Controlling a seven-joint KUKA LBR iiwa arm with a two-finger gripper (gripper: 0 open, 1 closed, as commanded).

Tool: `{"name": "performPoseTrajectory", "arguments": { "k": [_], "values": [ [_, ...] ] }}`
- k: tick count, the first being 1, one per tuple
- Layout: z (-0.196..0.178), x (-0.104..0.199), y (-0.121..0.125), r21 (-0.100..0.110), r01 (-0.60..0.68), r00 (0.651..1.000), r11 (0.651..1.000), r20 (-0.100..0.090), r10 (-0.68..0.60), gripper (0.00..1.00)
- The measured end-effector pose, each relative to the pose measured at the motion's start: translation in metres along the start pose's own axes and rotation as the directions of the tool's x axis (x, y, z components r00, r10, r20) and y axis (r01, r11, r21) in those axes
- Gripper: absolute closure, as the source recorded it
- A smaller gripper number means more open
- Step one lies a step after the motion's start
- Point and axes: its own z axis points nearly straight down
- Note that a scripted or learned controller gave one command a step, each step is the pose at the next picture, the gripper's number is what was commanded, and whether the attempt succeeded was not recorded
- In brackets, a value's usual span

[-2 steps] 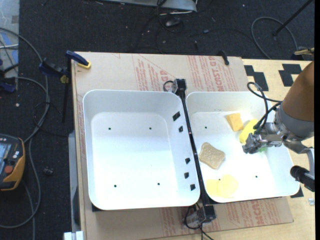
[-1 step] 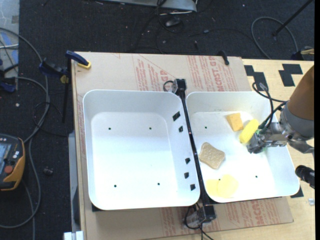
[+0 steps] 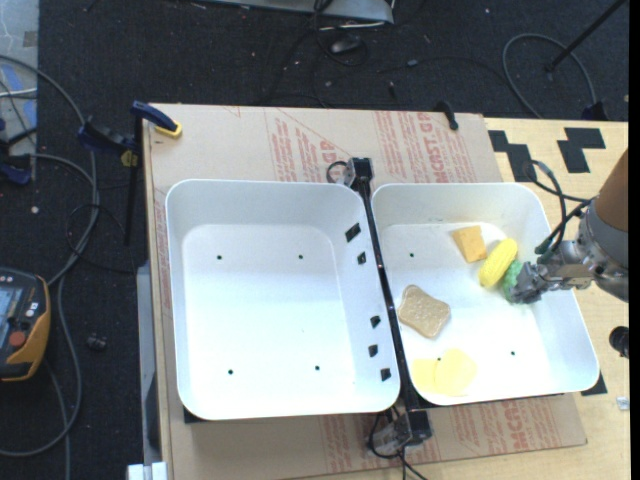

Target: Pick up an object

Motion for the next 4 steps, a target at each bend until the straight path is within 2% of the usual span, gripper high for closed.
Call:
{"name": "performPoseTrajectory", "arguments": {
  "k": [1,2,3,4],
  "values": [
    [0.005,0.020,0.000,0.001,0.002,1.000,1.000,-0.001,-0.002,1.00],
    [0.007,0.004,0.000,0.000,0.000,1.000,1.000,0.000,0.000,1.00],
    [0.001,0.017,0.033,-0.001,0.003,1.000,1.000,-0.001,-0.003,1.00],
    [-0.007,-0.012,-0.001,0.000,-0.002,1.000,1.000,0.000,0.002,1.00]
  ]
}}
